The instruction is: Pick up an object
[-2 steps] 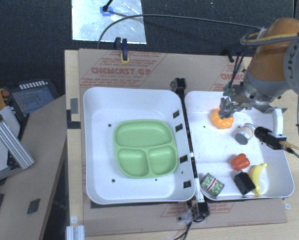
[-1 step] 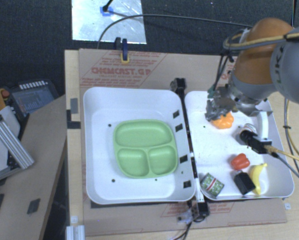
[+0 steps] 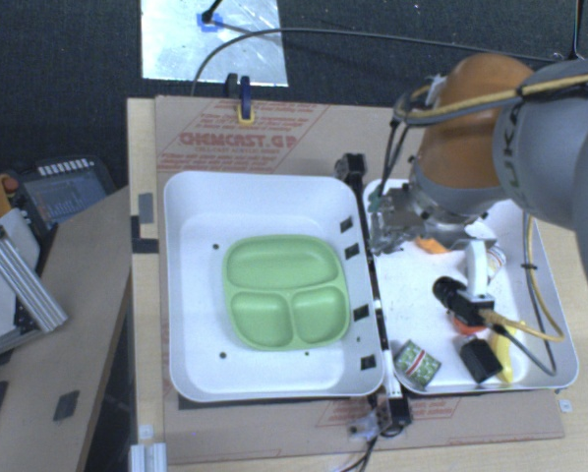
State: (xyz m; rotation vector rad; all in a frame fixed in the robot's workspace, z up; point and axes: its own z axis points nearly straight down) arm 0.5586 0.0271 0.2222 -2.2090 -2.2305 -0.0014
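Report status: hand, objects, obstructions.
Hand low in right bin, at its left wall; nothing visibly held. Small orange item beside it, green packet at near-left corner. Nothing in the way.

The wooden bench (image 3: 142, 155) bears a cardboard sheet (image 3: 274, 126) with red print. On the sheet, one white bin (image 3: 181, 293) lies to the view's left of the claw (image 3: 384, 226). The second bin (image 3: 561, 354) lies beneath the claw and to its right.

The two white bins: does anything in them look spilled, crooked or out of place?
Nothing looks spilled or broken. The green divided plate sits a little turned in the left bin, and a small green packet lies askew in the near corner of the right bin.
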